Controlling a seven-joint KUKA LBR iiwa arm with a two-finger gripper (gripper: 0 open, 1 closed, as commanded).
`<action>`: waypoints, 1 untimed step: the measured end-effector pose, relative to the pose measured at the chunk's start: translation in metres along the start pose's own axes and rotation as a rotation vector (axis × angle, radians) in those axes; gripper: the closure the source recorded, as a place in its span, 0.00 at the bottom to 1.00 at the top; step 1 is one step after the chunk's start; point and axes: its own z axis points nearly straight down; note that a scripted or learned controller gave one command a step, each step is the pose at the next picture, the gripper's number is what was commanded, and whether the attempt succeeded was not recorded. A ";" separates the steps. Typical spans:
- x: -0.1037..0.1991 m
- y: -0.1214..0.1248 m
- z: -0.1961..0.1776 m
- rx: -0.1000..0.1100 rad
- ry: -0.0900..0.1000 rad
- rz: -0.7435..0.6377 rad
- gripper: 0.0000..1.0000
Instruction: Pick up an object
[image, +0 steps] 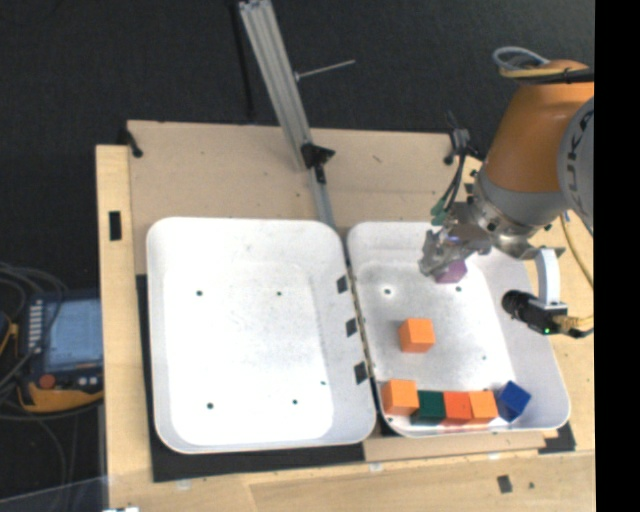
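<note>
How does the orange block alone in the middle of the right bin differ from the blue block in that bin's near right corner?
Colour: the lone orange block is orange, the blue block is blue. Place: the orange block stands apart from other blocks mid-bin; the blue block sits against the right bin's near rim, ending a row of blocks. Pose: the blue block looks turned askew to the row. Both are small cubes of similar size.

five blocks (455, 404) line the right bin's (520, 340) near wall, one block (417, 334) mid-bin
</note>
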 end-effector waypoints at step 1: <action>0.046 -0.003 0.012 0.002 -0.001 0.002 1.00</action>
